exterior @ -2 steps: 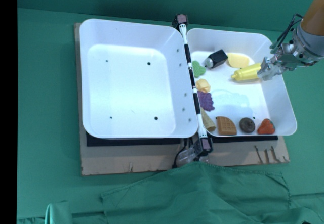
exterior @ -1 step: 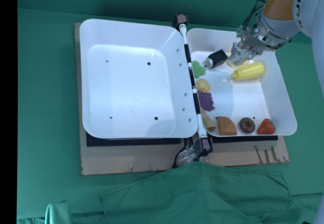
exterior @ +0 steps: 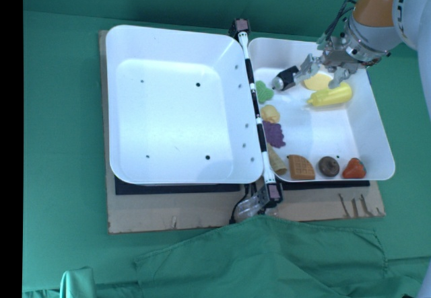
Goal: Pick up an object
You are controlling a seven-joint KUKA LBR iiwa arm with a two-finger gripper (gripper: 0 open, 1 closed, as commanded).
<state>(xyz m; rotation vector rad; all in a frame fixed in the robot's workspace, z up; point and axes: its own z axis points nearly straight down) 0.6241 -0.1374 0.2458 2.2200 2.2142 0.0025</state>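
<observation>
Target candidates lie in the right bin (exterior: 377, 130). Nearest the pincer (exterior: 328, 69) are a pale yellow piece (exterior: 316, 81) directly beneath it and a yellow corn cob (exterior: 330, 96) just below that; the two appear to touch. A black-and-silver cylinder (exterior: 285, 79) lies just to their left. None of these is lifted; all rest on the bin floor.

The pincer hangs low over the yellow pair with its fingers spread, one toward the cylinder and one toward the cob's far end. Nothing is seen between them: it is released and grasping nothing.

Further items sit along the bin's left wall: a green piece (exterior: 263, 91), a small yellow item (exterior: 270, 114), purple grapes (exterior: 273, 133) and a cone (exterior: 277, 160). Along the front wall are a waffle (exterior: 300, 167), a brown doughnut (exterior: 328, 166) and a red piece (exterior: 353, 169). The left bin (exterior: 172, 41) stands beside it on the tabletop (exterior: 60, 122).

Assessment: the step in hand is the descent and closing. To do it well, the fingers should straddle one item only, preferably across the cob's narrow width, and reach the floor before closing. Risk: the touching neighbour may be nudged or pinched together with it.
</observation>
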